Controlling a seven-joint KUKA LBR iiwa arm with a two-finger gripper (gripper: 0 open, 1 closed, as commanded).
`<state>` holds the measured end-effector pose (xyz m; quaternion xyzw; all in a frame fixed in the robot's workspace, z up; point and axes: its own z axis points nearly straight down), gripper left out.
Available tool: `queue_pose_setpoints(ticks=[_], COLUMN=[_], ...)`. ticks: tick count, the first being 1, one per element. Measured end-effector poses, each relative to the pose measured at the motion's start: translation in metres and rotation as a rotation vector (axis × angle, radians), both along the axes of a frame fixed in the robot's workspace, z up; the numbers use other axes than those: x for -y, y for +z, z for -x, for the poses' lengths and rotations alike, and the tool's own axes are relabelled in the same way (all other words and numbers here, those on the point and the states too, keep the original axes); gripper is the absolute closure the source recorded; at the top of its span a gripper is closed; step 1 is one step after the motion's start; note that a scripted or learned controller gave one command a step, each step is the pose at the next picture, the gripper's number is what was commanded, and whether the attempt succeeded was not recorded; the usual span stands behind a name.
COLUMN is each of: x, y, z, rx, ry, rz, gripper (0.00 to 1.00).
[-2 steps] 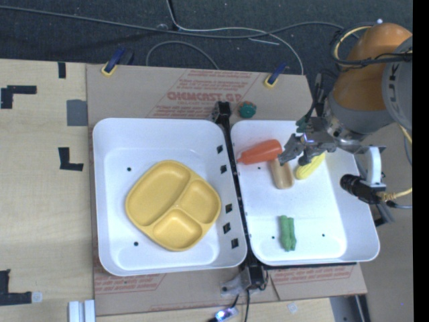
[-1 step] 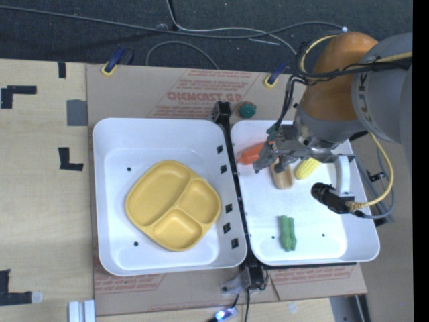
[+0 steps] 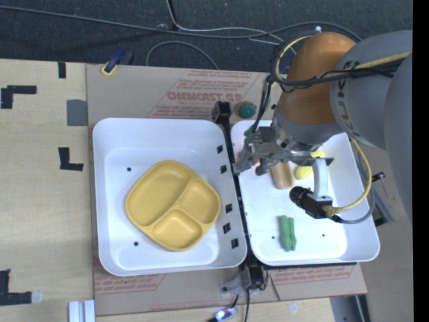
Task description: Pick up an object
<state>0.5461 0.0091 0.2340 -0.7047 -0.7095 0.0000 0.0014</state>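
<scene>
Two white bins sit side by side on the table: the left bin holds one yellow divided plate, and the right bin holds three loose things. These are one green piece nearest its front edge, one tan cylinder and one small yellow thing beside that cylinder

left bin: white plastic, smooth, slight sheen
right bin: the same smooth white plastic
divided plate: yellow plastic, smooth, softly glossy
green object: matt, looks like rubbery plastic
tan cylinder: dull finish, wood-like
bench sheet: brown cardboard, matt, printed in red
arm band: orange, smooth, glossy
arm casing: grey, smooth, satin
floor: dark, rough, carpet-like
</scene>
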Motion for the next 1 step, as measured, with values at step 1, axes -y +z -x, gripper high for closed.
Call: queue_pose_setpoints(ticks=[1], x=[-0.0566], y=[0.0053], z=[0.0156], rx=[0.0], ry=[0.001], rz=[0.0], gripper=[1.0])
